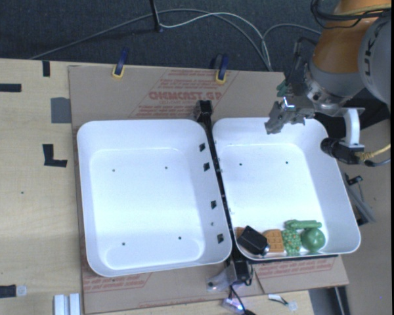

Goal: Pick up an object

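- The bench (26,176) carries a sheet of cardboard (177,90), pinned at its far edge by two clamps (120,64), presumably so the sheet cannot slide; red print on it runs upside down to this view and I cannot read it for certain.
- My arm (351,44) comes in from three o'clock, grey with its orange band; a couple of dark letters sit on its casing at the frame's edge, too cropped to read.
- The left bin (92,143) and right bin (328,176) lie side by side, joined along a black seam with clips, which I judge keeps them from drifting apart.
- My gripper (276,125) hangs over the right bin's rim at about twelve o'clock, with nothing between its fingers; how wide they stand I cannot tell.
- The objects cluster along the right bin's edge at six o'clock, probably slid down the sloped wall: a black object (253,240), an orange piece (273,239), a green knobbly toy (295,231), a green ball (313,239). All lie well apart from my gripper.
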You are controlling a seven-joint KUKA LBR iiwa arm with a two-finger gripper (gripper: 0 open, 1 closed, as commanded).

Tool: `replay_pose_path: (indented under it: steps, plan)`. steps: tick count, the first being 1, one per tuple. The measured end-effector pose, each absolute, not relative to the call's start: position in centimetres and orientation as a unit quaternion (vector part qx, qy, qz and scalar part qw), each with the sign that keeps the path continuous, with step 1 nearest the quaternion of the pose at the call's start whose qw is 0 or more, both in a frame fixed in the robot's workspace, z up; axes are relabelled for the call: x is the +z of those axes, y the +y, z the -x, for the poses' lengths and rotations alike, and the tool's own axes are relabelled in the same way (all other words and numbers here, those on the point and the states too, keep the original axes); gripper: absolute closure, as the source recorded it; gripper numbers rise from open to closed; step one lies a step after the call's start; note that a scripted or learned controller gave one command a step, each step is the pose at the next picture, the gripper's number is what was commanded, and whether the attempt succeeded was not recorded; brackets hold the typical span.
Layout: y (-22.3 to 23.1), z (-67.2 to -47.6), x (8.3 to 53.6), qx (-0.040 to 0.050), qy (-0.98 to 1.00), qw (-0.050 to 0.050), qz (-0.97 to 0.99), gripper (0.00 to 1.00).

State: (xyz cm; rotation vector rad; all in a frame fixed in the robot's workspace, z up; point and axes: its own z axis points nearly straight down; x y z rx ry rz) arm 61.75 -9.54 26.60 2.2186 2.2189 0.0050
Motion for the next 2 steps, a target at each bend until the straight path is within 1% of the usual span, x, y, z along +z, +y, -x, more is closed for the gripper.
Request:
replay_pose_path:
  steps: [1,2]
  plan:
    - [-5.2,-59.9,25.4,0.0,0.708,-0.001,-0.706,1.0]
    - [0.1,-58.9,23.5,-0.0004,0.709,-0.001,-0.706,1.0]
